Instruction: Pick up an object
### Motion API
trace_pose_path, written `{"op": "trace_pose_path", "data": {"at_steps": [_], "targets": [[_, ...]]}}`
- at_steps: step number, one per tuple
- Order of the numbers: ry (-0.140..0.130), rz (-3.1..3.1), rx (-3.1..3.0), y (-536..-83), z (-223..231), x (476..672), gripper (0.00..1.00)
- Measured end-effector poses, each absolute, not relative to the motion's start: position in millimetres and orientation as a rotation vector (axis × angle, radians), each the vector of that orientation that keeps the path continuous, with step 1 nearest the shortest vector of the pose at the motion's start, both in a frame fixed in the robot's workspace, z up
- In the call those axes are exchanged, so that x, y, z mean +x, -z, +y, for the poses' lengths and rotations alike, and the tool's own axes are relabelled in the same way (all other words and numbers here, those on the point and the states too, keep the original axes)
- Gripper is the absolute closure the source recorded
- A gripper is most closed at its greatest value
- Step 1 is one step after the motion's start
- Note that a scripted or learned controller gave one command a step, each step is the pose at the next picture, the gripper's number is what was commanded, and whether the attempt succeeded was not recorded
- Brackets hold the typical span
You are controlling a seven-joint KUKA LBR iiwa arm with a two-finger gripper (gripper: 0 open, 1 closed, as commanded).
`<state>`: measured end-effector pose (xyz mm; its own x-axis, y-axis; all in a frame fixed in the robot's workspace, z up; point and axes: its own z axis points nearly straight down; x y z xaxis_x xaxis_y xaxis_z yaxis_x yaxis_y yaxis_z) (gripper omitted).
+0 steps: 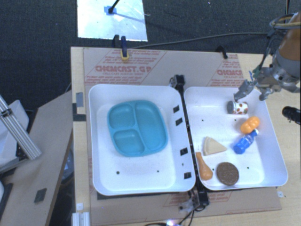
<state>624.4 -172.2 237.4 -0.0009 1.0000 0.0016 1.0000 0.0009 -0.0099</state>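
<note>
a small white can with red dots [240, 108] lies on its side near the back of the right bin [275, 173], just below the gripper [254, 89], whose two fingers stand spread apart with nothing between them. a clean grab likely means lowering straight so the fingers straddle the can across its width, clear of the orange toy [249, 125] nearby. the cardboard sheet [141, 62] under the bins reads "chemcast gp".

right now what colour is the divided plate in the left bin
Light blue; the divided plate shows best in the overhead camera view.
</note>
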Motion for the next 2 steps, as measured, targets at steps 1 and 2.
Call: {"op": "trace_pose_path", "data": {"at_steps": [1, 2], "targets": [[0.001, -2.227, -2.219, -244.9, -171.9, 626.8, 0.0], [-0.002, -2.223, -2.218, -189.8, -163.8, 620.6, 0.0]]}}
